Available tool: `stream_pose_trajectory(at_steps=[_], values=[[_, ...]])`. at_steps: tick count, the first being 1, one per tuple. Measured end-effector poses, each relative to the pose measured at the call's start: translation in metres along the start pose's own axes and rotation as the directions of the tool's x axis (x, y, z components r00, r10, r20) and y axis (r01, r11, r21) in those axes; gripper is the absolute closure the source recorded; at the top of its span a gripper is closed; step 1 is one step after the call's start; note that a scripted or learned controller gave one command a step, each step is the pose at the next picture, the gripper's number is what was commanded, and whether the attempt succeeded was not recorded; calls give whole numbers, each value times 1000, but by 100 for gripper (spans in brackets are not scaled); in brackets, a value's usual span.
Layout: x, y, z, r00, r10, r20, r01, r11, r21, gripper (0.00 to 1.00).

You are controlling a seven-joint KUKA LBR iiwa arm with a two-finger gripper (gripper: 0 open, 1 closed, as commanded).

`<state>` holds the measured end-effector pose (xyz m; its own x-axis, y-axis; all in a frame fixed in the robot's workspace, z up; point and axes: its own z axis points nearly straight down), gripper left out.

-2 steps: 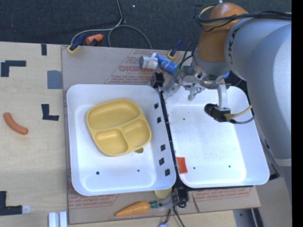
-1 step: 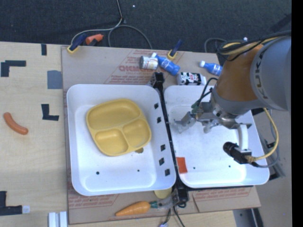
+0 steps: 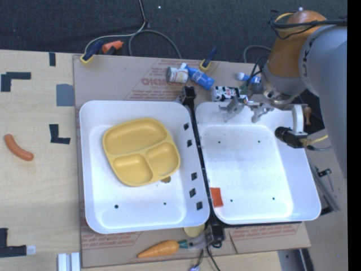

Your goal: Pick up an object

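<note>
Nothing lifted yet: hand [image 3: 243, 113] open and bare at 12 o'clock rim of right bin [image 3: 293, 205], yellow divided plate [image 3: 141, 151] resting in left bin [image 3: 96, 208], orange tag [image 3: 216, 197] at right bin's 8 o'clock, whole pick outstanding.

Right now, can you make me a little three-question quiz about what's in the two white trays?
1. True or false: the yellow plastic plate with three sections lies in the left white bin.
2. The small orange-red flat square in the right white bin sits near which edge? A) far edge B) near-left corner C) right edge
3. Fill in: the arm's tool hovers over the ___ edge of the right white bin.

Key: 1 true; 2 B; 3 far
</note>
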<state>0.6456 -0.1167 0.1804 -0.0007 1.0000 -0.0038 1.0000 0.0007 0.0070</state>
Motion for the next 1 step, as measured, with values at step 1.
stream_pose_trajectory(at_steps=[1], values=[[77,-79,-5,1000,-5,-7,5,1000,13,0]])
